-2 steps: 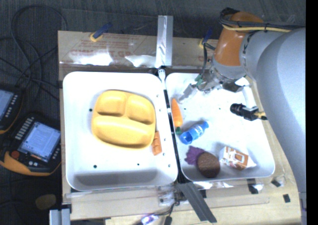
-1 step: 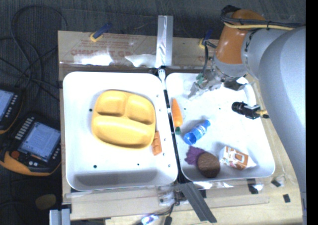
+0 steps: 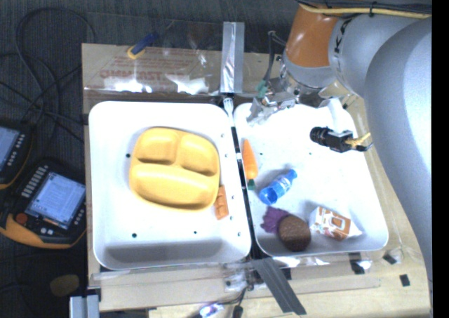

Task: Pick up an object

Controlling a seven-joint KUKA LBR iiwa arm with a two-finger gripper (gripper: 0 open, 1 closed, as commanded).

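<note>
My gripper (image 3: 266,106) hangs over the far left corner of the right bin (image 3: 365,190), with the grey arm and its orange band rising behind it to the right. Nothing shows in its grasp. Nearer the camera in that bin lie an orange carrot (image 3: 248,158) along the left wall, a small blue bottle (image 3: 278,187), a purple piece (image 3: 271,219), a brown ball (image 3: 295,232) and an orange-and-white carton (image 3: 331,224). The carrot is the closest of these to the gripper, a short way below it.
The left bin (image 3: 112,225) holds a large yellow divided plate (image 3: 175,167) and a small orange piece (image 3: 222,203) against its right wall. A clear plastic bag with a blue clip (image 3: 142,45) lies behind the bins. Handheld screens (image 3: 49,201) sit at far left.
</note>
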